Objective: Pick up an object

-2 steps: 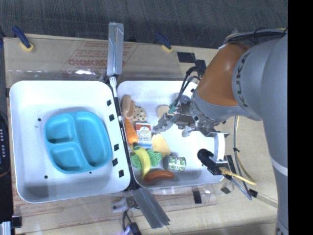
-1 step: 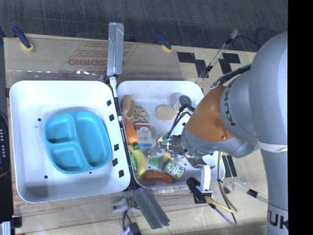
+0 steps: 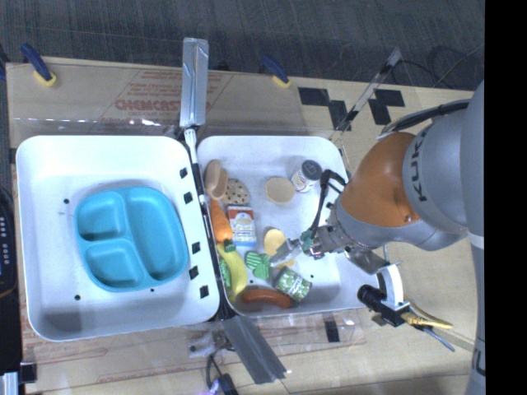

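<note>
The arm is reaching in from the right edge of the surface, its end effector hanging low over the right bin, among the clutter packed toward that bin's near-left corner. The likeliest target, a small yellow piece, is lying just beside the tip, a touch toward the left and the far edge; it is rounded and pale yellow, with no clear long axis to line up on. Just nearward of the tip a green packet is sitting crumpled, and a green toy is lying to the tip's left. A banana is running along the bin's left wall, its long axis pointing from near edge to far edge, with a red sausage lying crosswise at the near wall. Whether the end effector is released or clenched cannot be told, its tip blurring into the items beneath, and nothing is visibly caught in it. The left bin is carrying a blue tray, well apart from the action
</note>
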Controlling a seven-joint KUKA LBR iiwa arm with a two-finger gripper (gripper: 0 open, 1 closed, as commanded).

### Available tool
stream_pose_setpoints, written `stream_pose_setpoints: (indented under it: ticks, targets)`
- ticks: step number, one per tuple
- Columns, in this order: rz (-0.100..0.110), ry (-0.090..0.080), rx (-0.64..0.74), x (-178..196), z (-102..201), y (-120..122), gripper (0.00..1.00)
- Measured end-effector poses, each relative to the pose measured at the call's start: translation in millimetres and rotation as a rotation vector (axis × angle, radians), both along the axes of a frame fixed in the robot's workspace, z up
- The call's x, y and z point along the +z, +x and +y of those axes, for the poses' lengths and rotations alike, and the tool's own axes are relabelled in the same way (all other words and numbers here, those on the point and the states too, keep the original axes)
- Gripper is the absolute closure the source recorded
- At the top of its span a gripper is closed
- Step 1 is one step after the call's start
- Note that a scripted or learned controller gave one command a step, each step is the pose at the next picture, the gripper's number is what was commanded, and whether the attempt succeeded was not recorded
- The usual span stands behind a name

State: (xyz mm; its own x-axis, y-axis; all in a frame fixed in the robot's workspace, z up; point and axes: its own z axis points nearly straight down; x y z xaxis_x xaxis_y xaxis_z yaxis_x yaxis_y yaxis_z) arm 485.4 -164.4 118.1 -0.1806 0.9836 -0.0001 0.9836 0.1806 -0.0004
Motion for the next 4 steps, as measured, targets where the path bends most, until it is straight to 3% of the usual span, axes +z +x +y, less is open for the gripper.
stream_pose_setpoints:
  ticks: [1, 2, 3, 4]
  targets:
    - [0.003, 0.002, 0.113, -27.5, 42.2, 64.3, 0.0]
    - [0.002, 0.001, -0.151, -26.4, 16.6, 134.4, 0.0]
    - [0.048, 0.033, -0.324, -27.8, -23.2, 168.7, 0.0]
    - [0.04, 0.02, -0.316, -14.1, -28.4, 169.8, 1.0]
